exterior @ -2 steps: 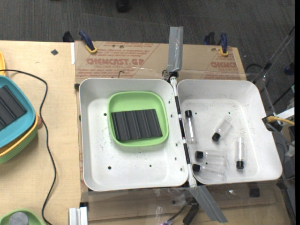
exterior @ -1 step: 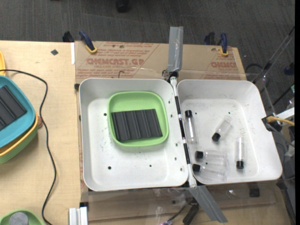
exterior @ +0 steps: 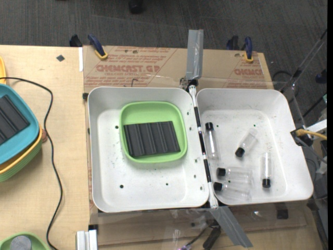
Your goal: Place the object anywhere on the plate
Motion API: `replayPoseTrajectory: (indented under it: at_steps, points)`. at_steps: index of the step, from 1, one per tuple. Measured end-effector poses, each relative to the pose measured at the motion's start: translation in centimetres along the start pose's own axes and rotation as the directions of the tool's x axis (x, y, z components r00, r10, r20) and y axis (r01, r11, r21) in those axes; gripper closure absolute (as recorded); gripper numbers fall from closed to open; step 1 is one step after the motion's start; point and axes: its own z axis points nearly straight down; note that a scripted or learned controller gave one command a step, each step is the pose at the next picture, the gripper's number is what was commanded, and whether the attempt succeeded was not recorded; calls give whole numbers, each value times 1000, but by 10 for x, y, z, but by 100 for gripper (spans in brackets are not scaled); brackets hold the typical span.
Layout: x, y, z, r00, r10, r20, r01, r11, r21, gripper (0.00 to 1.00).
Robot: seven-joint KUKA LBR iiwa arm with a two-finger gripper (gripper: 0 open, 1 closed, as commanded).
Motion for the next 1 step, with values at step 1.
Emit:
replayPoseTrajectory:
  at_steps: [1]
  points:
    - [0, 1, -3, 1000, -1, 0, 1, 1000, 0, 0]
